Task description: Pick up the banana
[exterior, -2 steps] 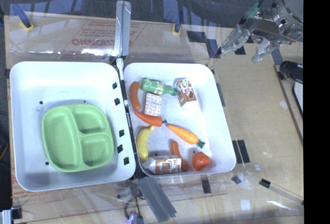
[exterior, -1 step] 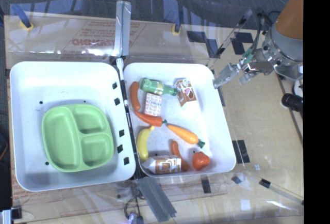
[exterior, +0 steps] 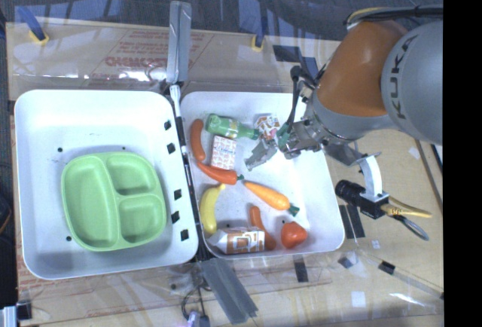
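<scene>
The yellow banana (exterior: 208,209) lies along the left wall of the right bin (exterior: 327,190), near its front. My gripper (exterior: 261,155) hangs over the middle of that bin, up and to the right of the banana and well apart from it. Its fingers (exterior: 254,160) stand slightly apart with nothing between them. The grey arm with its orange band (exterior: 360,77) reaches in from the right.
Around the banana lie a carrot (exterior: 265,196), a long red pepper (exterior: 205,160), a tomato (exterior: 293,234), a can (exterior: 241,241), a green bottle (exterior: 223,126) and a small box (exterior: 221,152). The left bin (exterior: 38,137) holds a green divided plate (exterior: 114,200).
</scene>
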